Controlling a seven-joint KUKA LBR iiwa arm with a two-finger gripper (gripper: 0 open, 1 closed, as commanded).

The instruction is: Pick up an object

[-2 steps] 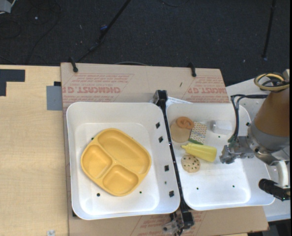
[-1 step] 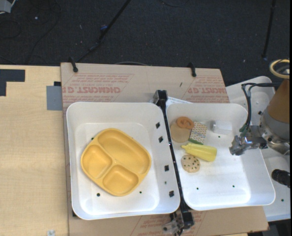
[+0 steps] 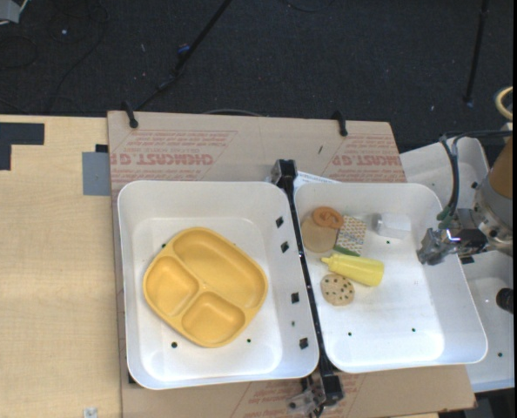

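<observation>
The right bin [image 3: 433, 342] has a bare floor along its near edge. Farther in, toward its left wall, lies a cluster of small items. Nearest is a round cookie [image 3: 337, 289] with dark chips. Just beyond it, touching or nearly so, lies a yellow corn-shaped toy [image 3: 357, 269], long axis running left to right with a slight downward tilt to the right. Behind the corn sit a speckled, patterned square piece [image 3: 352, 232] and a round tan item [image 3: 322, 225] resembling a small bun or doughnut. A clear or pale small object [image 3: 391, 225] lies farther right, apart from the cluster; its type cannot be determined.

The gripper [image 3: 436, 245] is at the right edge of the right bin, level with the corn and well apart from it. The finger opening cannot be determined; nothing is visible between the fingers.

Key relation: every candidate object lies to the left of the gripper. The pale object is nearest to it; the corn presents its right end toward it.

The left bin [image 3: 137, 225] contains a yellow three-compartment tray [image 3: 205, 285], well apart from the gripper.
</observation>
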